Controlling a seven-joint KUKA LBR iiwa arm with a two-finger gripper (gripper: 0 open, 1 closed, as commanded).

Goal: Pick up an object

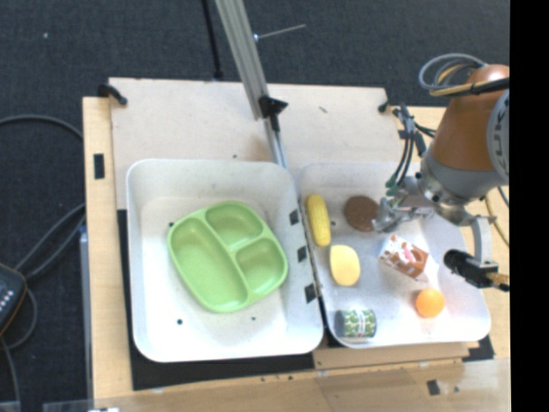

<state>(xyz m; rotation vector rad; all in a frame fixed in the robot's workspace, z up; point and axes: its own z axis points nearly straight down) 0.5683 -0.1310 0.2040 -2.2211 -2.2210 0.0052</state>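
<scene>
My gripper [384, 216] hangs over the right bin [467, 320], its tips just right of a brown round disc [360, 213] and above a red-and-white packet [404, 257]. No object shows between the tips. A yellow corn cob [318, 220] lies along the bin's left wall. A pale yellow lump [345, 265] sits below it. An orange ball [429, 303] rests at the lower right, and a green-labelled can [357, 322] lies at the front edge.
The left bin [146, 316] holds a green divided plate [228, 254]. A slanted metal pole [244, 54] rises behind the bins. A black fixture [470, 269] juts in at the right bin's right edge. Cables lie at the far left.
</scene>
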